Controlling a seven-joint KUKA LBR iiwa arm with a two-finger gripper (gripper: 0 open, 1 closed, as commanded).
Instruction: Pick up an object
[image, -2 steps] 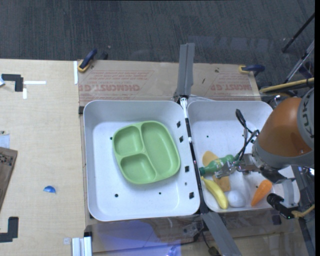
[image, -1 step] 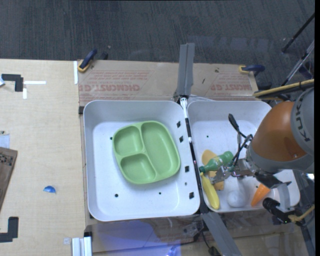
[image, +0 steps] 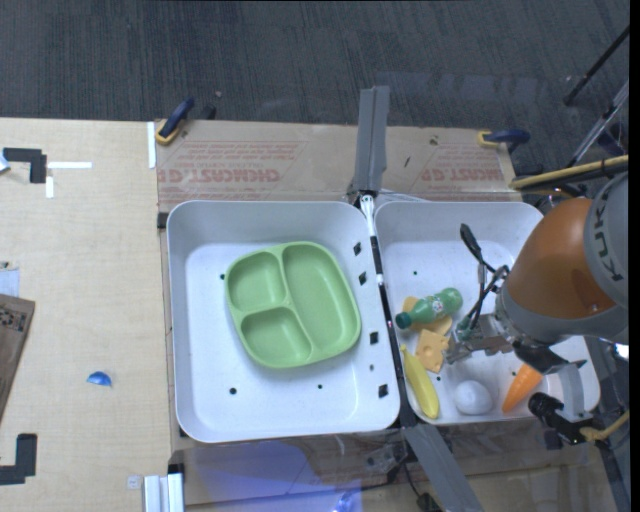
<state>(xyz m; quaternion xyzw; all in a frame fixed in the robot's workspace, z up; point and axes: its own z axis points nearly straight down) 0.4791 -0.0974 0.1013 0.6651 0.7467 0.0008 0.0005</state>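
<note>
The arm (image: 560, 265) reaches in from the right, its orange band hanging over the right bin (image: 425, 225), and the tool (image: 468, 338) sits low among the clutter there. How wide it stands I cannot tell; the fingers blur into the objects under them. Just beside it lies a green bottle (image: 430, 307), tilted, resting on a yellow wedge (image: 433, 348). A banana (image: 421, 385) runs along the bin's left wall, a white ball (image: 473, 397) sits near the front edge, and an orange carrot (image: 520, 386) pokes out below the wrist. Over in the left bin (image: 200, 380), a green divided plate (image: 293, 302) lies flat. The wooden surface (image: 80, 290) stretches off to the left.
</note>
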